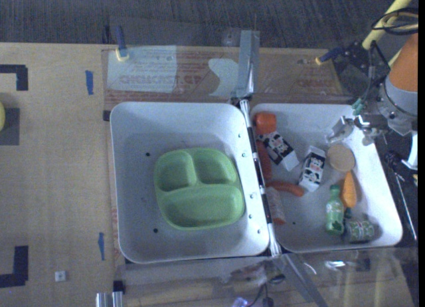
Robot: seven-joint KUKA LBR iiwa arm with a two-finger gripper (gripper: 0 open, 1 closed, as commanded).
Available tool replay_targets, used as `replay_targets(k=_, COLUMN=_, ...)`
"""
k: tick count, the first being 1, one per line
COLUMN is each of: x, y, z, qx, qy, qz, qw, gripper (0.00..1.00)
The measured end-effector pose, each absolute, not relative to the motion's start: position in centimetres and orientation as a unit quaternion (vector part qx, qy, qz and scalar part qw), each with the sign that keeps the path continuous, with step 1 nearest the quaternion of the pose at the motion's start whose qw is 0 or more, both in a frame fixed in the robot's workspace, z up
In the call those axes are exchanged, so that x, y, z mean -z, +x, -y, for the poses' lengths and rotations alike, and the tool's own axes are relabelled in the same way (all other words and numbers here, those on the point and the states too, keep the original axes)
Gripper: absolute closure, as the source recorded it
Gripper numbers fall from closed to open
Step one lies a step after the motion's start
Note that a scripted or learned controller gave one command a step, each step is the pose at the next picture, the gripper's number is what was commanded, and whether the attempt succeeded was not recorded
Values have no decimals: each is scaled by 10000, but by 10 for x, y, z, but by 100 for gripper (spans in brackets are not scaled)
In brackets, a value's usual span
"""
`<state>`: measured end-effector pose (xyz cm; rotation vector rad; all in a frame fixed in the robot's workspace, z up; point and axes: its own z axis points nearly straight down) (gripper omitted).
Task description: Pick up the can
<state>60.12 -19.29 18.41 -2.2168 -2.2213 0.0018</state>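
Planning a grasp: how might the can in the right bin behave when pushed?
The can seems to lie on its side, so it may roll. The green bottle beside it and the bin wall probably limit that. Its curved surface could slip.

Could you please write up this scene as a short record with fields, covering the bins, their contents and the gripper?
left bin: holds a green tray with three compartments
right bin: holds a can, green bottle, carrot, two cow-print cartons, tan disc, orange and red items by the left wall
can position: lying in the near right corner, beside the bottle
gripper: over the right bin's far right part, apart from the can
can held: no
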Motion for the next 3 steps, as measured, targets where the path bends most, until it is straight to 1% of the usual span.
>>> replay_targets(k=1, x=-118, y=547, z=221, qx=0, qy=-6139, qz=7894, qw=25, gripper=0)
replay_targets(k=2, x=-228, y=526, z=224, qx=-1, qy=-6295, qz=7770, qw=-1, gripper=0)
replay_targets(k=3, x=-237, y=528, z=225, qx=1, qy=-6295, qz=7770, qw=-10, gripper=100)
